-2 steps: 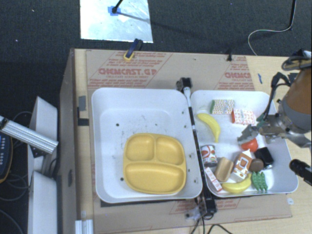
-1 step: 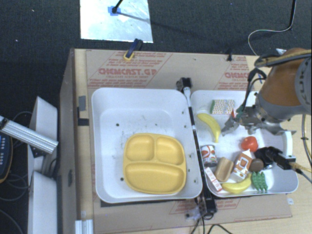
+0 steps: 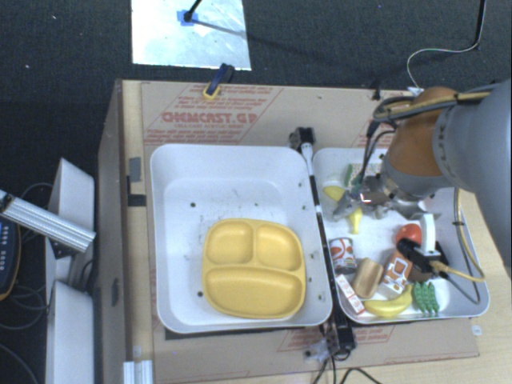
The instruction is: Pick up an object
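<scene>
Arm over right bin (image 3: pixel 464 314), tool (image 3: pixel 358 202) low at its upper left beside a yellow piece (image 3: pixel 334 192), grip state unreadable (can't tell), yellow divided plate (image 3: pixel 254 267) in left bin (image 3: pixel 172 174), banana (image 3: pixel 390 305), red-white can (image 3: pixel 342 254), green toy (image 3: pixel 426 296) along right bin's near edge

Bench (image 3: pixel 216 110), seemingly cardboard-topped; two bins (image 3: pixel 172 182)

Red print "CHEMCAST GP" read on brown protective sheet (image 3: pixel 210 112) covering tabletop, behind left bin. Smaller red lines above and below it too small to read. Same red print repeated faintly at sheet's front edge, illegible. Small can (image 3: pixel 342 252) and carton (image 3: pixel 396 269) in right bin carried red-and-white labels, text too small to read.
</scene>
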Controlling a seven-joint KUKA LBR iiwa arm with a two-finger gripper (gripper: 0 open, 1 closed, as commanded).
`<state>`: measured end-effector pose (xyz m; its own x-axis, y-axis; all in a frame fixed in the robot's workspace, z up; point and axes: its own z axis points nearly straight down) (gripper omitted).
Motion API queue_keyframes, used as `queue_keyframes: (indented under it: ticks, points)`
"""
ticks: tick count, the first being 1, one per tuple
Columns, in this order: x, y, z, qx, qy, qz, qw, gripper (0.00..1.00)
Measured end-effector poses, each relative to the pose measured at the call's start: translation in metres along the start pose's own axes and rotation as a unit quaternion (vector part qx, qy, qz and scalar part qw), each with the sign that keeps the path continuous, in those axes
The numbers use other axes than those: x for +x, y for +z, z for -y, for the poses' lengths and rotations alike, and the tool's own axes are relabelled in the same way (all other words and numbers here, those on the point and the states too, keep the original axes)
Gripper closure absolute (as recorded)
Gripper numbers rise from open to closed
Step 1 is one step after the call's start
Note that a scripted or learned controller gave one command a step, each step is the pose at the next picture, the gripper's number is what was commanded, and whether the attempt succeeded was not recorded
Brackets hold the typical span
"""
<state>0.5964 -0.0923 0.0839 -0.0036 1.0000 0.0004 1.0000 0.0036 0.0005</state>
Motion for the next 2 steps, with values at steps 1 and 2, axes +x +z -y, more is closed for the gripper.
queue_keyframes:
  ticks: [1,2]
  points:
    - [0.000,-0.011,-0.001,-0.001,0.000,0.000,1.0000,1.00]
    - [0.039,-0.101,0.021,-0.002,0.000,0.000,1.0000,1.00]
